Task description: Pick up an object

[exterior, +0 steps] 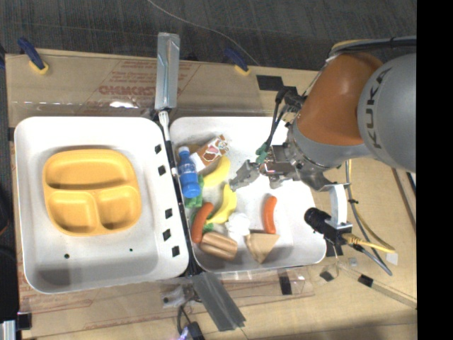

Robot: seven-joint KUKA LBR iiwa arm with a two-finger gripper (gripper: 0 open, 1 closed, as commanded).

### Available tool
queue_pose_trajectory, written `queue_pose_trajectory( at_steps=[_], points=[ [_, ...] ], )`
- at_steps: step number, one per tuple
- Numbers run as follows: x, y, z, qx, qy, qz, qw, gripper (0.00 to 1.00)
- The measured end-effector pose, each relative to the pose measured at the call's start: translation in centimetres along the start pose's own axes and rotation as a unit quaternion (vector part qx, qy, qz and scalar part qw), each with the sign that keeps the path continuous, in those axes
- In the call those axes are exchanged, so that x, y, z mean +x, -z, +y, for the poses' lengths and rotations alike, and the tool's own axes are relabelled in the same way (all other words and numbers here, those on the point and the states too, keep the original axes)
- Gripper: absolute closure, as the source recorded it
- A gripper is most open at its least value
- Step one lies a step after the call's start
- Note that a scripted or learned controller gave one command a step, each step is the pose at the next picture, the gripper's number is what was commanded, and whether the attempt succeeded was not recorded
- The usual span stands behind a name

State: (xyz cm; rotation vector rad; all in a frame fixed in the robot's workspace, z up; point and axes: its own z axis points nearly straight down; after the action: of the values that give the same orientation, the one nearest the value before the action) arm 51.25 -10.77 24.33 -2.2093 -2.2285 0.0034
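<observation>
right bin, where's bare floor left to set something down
Bare floor in the right bin lies along its right wall, right of the orange sausage. The left side is crowded: blue bottle, bananas, hot dog, bread wedge.

Single fixed camera above bench (slanted), looking down on both bins [85, 275].

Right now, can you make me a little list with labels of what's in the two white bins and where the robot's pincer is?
left bin: a yellow tray with compartments
right bin: toy food and a bottle
blue bottle: by the divider between the bins
bananas: middle of the right bin
orange sausage: lying alone, right of the bananas
bread roll: near the front wall
pincer: over the right bin, beside the bananas
held item: none seen
</observation>
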Motion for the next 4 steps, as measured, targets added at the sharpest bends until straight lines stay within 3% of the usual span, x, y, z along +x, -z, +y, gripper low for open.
queue_pose_trajectory(
  at_steps=[1,2,3,4],
  points=[
    [0.5,-9.7,5.7,0.004,0.021,0.0,0.9998,0.0],
    [1.1,-15.1,1.1,-0.002,0.129,0.0,0.9916,0.0],
    [1.2,-14.0,1.2,-0.003,0.132,0.0,0.9913,1.0],
    [4.2,-2.1,7.8,-0.006,0.155,-0.002,0.9879,1.0]
  ],
)
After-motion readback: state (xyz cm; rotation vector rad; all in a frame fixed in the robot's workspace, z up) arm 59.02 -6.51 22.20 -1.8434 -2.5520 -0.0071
